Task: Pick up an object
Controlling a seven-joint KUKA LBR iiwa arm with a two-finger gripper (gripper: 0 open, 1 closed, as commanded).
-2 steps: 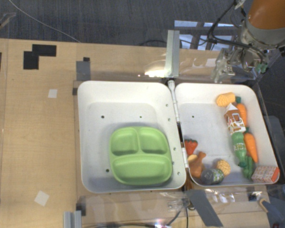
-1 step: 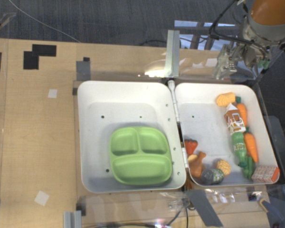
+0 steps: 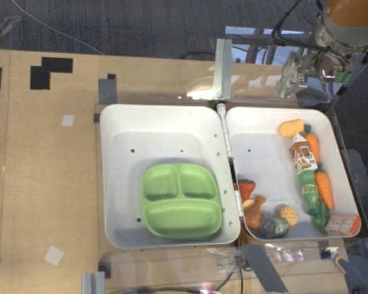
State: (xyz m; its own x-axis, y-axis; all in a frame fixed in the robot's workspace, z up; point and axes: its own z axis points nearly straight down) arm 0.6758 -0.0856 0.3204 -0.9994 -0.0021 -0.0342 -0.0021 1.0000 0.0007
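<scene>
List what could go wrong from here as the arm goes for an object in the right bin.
1. The toys in the right bin lie crowded: the bottle touches both carrots, so a grasp may nudge or catch a neighbour.
2. The small box and the pieces along the near wall sit against the bin's edges, leaving little finger room.
3. The gripper sits above the far rim, so a descent must clear it.

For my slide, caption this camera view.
Gripper poised above the right bin of toy food; green tray in left bin.
</scene>
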